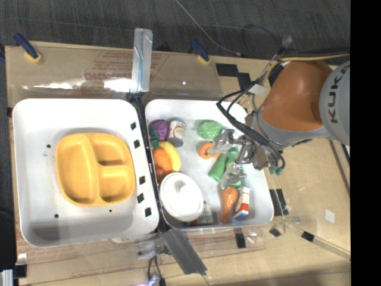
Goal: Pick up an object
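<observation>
Toys crowd the right bin (260, 190), which sits in the middle-right of the frame beside the left bin (24, 159) on the desk (309, 207). The left bin carries a yellow divided tray (95, 167). The right one holds a purple bunch of grapes (159, 128), a small can (177, 128), a green leafy vegetable (209, 128), a yellow banana (172, 155), a white bowl (180, 194), a green cucumber (218, 167), an orange carrot (228, 200) and a small carton (243, 202).

The arm (294, 97) comes in from the right edge, and its gripper (229, 159) is low over the right half of that bin, right at the cucumber, just above the carrot. How wide the metal fingers stand I cannot tell; wires and brackets tangle with the toys there, and nothing is plainly pinched between them.

I judge this to be the reach-and-grasp step, with no object lifted. The next move calls for the fingers to close squarely around one toy, most likely the cucumber, and then a straight rise clear of its close neighbours.
</observation>
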### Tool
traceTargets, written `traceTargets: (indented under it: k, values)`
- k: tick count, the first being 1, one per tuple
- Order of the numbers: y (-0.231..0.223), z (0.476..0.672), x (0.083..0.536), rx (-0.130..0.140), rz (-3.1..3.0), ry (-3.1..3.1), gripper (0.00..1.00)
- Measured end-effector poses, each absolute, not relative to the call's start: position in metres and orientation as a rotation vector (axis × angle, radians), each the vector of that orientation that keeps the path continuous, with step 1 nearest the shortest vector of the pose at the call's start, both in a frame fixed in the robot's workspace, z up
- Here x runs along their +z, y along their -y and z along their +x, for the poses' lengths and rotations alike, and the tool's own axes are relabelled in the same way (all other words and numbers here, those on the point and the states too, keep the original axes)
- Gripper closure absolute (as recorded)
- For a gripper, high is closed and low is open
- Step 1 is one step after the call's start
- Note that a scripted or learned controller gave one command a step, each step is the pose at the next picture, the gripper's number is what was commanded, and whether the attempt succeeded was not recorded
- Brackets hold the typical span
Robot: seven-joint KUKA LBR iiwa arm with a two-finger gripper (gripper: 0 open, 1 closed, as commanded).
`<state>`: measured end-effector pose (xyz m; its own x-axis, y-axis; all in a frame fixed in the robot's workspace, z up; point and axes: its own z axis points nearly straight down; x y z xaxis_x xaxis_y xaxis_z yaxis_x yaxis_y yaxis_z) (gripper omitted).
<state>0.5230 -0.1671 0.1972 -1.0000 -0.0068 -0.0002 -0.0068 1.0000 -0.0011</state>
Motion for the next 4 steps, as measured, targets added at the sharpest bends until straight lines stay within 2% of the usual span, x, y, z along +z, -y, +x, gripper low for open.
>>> traceTargets:
  k: [1,2,3,4]
  values:
    - [0.192,0.54,0.093,-0.002,-0.16,-3.134,0.0]
    - [0.189,0.542,0.104,-0.003,-0.175,-3.131,1.0]
    - [0.148,0.591,0.254,-0.006,-0.152,-3.122,1.0]
    - [0.12,0.643,0.274,-0.001,-0.182,-3.131,1.0]
